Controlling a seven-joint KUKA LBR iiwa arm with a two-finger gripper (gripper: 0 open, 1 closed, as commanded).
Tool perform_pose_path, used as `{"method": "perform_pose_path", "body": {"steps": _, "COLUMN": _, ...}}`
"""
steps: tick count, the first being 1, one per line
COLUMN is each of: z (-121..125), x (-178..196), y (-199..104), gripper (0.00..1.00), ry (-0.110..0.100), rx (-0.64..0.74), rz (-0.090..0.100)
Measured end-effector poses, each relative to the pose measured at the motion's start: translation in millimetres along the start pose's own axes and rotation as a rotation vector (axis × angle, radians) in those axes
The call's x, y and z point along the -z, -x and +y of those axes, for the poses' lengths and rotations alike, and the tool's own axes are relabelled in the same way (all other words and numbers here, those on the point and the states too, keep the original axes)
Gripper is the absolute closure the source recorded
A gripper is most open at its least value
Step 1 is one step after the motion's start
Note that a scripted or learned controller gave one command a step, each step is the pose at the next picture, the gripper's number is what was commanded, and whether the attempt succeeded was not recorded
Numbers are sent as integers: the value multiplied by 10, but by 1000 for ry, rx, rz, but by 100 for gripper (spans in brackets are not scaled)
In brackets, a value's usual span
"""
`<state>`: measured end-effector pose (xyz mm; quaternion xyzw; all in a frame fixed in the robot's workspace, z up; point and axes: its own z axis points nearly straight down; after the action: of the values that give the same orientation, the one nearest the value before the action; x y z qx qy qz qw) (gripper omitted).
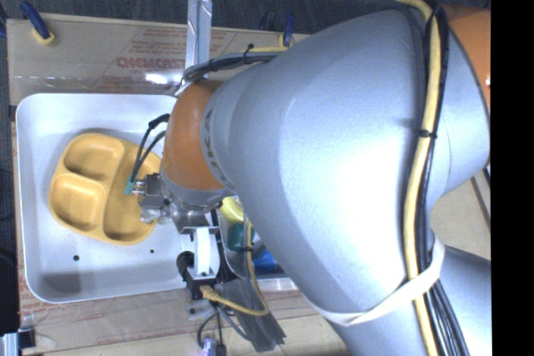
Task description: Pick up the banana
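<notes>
Since the arm (334,162) hides the jaws and I cannot tell their state, the banana (233,209), seemingly that yellow sliver, is likely light and soft: grasp it gently mid-length.

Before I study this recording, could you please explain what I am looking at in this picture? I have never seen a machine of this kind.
The large grey shape is a robot arm, with an orange band just above its wrist. A single camera, fixed above the bench, looks down at a slant. The arm reaches in from the right, so it covers much of the picture.

Below it, on the left, is a shallow white bin. In it lies a yellow divided tray. The gripper, the arm's grasping tool, is low over the tray's right edge. From this angle I cannot tell whether it holds anything.

At the arm's edge, a bit of something yellow-green and something blue peek out. They are too hidden to name, so I cannot say whether either is the banana.
</notes>
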<state>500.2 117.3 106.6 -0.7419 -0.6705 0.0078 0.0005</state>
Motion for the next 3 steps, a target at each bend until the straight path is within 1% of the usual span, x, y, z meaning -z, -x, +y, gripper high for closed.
{"method": "perform_pose_path", "body": {"steps": 1, "z": -58, "x": -2, "y": -512, "gripper": 100, "ry": -15, "rx": -512, "rz": -9}}
{"method": "perform_pose_path", "body": {"steps": 2, "z": -97, "x": 38, "y": -514, "gripper": 100, "ry": -25, "rx": -502, "rz": -19}}
{"method": "perform_pose_path", "body": {"steps": 3, "z": -112, "x": 120, "y": -521, "gripper": 100, "ry": -30, "rx": -493, "rz": -22}}
